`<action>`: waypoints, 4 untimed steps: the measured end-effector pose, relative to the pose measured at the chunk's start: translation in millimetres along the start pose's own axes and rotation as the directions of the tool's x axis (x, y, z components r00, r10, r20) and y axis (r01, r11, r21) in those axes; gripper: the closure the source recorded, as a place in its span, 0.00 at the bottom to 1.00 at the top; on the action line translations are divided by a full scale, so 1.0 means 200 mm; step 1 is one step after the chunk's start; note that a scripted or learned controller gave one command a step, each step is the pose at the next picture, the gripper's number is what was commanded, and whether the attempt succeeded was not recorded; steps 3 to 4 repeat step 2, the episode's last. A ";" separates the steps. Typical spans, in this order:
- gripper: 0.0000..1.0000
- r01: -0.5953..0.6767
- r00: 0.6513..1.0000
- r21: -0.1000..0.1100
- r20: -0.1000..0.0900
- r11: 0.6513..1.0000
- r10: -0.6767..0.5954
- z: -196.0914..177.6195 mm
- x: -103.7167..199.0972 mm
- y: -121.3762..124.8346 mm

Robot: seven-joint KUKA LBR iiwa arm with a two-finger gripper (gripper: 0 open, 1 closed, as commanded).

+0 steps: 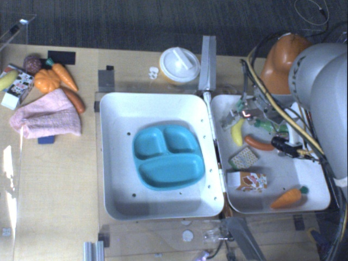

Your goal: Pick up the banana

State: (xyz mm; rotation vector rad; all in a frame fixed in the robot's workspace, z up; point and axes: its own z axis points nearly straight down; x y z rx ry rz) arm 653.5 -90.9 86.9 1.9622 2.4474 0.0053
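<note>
Under pincer [243, 115], banana [237, 131] top hidden; fingers unclear.

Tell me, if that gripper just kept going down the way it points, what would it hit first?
Probably the banana. The gripper hangs over the right bin, just above the banana's upper end. Depth is hard to judge from this slanted view, so it might meet the bin floor beside it.

The gripper [246, 112] sits tangled among cables, its fingers too small to read. The banana [237, 131] has its upper end tucked beneath it (part hidden). The arm [321, 75] runs off the right edge.
</note>
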 end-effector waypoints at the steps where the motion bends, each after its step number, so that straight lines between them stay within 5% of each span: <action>1: 1.00 -0.001 1.000 0.013 -0.003 1.000 0.001 -0.05 -0.01 -0.02; 2: 1.00 0.054 0.999 0.001 -0.002 0.999 -0.054 -0.49 0.33 0.16; 4: 1.00 0.054 0.999 0.001 -0.002 0.999 -0.054 -0.49 0.33 0.16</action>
